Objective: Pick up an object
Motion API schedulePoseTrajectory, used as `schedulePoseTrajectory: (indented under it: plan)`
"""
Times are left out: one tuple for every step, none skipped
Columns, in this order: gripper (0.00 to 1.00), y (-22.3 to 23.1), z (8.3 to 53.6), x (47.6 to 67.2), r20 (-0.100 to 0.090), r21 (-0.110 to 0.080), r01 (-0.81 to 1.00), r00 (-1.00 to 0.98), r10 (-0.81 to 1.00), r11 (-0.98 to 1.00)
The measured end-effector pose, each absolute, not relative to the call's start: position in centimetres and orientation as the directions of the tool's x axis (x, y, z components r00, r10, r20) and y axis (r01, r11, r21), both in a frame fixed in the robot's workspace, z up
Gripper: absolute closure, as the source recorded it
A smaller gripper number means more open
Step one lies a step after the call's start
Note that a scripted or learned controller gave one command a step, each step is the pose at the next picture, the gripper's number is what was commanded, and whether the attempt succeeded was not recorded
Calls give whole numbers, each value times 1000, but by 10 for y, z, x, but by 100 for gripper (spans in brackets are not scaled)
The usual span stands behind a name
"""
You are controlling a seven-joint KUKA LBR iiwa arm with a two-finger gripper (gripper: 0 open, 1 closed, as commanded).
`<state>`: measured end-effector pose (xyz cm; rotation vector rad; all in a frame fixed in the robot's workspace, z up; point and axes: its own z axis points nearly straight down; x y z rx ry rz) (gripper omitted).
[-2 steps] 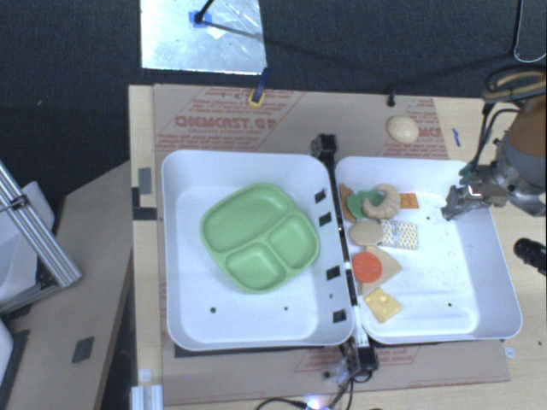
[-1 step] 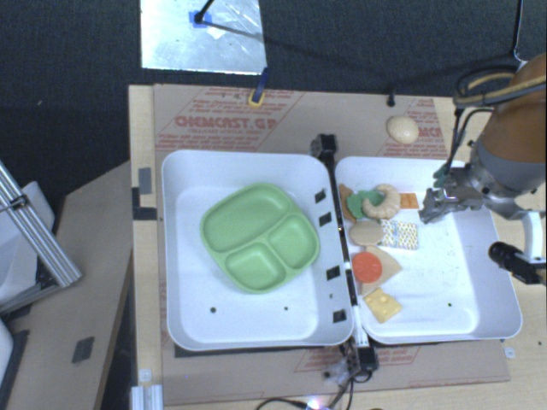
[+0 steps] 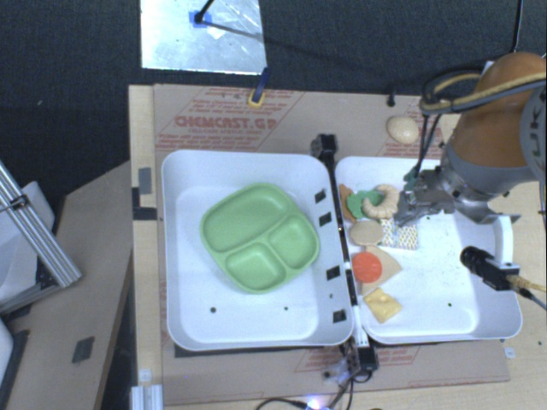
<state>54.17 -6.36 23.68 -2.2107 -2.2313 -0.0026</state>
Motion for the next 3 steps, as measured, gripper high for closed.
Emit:
schedulePoseTrajectory:
  plan:
    - [100, -8, 227, 532, 2, 0, 1000, -10, 1000, 10]
    - [100, 47, 217, 510, 2, -2, 1000, -10, 1000, 10]
    - [100, 105, 223, 493, 3, 0, 1000, -11, 1000, 11]
